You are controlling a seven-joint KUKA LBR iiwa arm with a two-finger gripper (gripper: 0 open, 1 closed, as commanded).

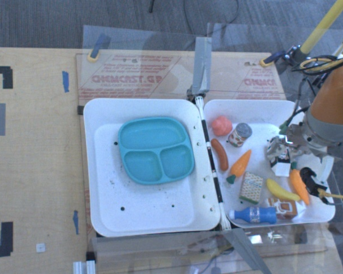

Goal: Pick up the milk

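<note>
- Well, the gripper [280, 150] hangs low over the right bin [257, 108], near its far right side.
- I cannot tell how far open it is, or if it has hold of anything. It is too dark and busy there to see.
- Just under it is a small white box [282, 168]. I think this is the milk, but it is small and partly hidden, so I am not sure.
- That may be why the arm [331, 104] is here: it has to be right above the box to come down on it.
- An orange carrot [298, 185] and a yellow banana [282, 190] lie just beside the white box. They are close, so the gripper could bump them or grab one by mistake.
- A blue bottle [257, 214] lies on its side along the near wall of the bin, out of the way.
- A pink ball [221, 125], a little can [240, 134], a sausage [219, 153] and a second carrot [240, 163] lie on the left side of this bin, well apart from the gripper.
- The left bin [103, 170] holds a blue plate [156, 149]. It has no part in this job.
</note>
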